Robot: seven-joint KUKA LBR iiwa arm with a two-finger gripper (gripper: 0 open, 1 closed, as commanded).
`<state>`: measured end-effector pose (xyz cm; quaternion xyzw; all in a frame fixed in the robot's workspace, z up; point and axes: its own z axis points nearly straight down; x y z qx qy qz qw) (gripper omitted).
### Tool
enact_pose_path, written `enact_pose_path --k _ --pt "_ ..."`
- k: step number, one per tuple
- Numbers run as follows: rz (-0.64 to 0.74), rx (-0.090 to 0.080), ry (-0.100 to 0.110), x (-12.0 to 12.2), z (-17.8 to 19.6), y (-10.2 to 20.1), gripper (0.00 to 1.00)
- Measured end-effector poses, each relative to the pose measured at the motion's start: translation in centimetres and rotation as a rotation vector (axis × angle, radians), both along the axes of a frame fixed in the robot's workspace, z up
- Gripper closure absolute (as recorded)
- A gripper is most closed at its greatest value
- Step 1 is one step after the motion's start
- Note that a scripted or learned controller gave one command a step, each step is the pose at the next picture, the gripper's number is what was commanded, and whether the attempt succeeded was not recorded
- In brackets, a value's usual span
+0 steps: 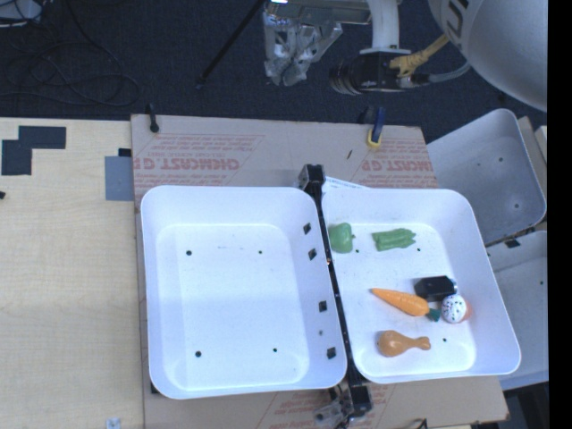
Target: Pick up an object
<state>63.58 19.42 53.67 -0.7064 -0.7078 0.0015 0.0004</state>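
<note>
So the gripper (288, 61) was parked way up past the far edge of the bins; honestly couldn't tell what state it was in, too blurry. Everything pickable sat well below it and off to the right, in the right bin (487, 266): a green pepper (393, 239), a smaller green piece (340, 237), a carrot (401, 302), a black block (434, 286), a dotted white ball (454, 309) and a tan drumstick-looking toy (401, 343). My guess: it was pulled back so the camera got a clear look.
</note>
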Motion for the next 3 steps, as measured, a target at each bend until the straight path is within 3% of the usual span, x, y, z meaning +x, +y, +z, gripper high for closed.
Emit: enact_pose_path --k 1,2,3 --pt "0.005 0.0 0.006 -3.6 -1.6 5.2 1.0" --pt "-0.002 -0.002 0.003 0.1 -4.5 4.9 1.0" --pt "0.001 -0.003 0.006 0.0 -3.4 5.0 1.0"
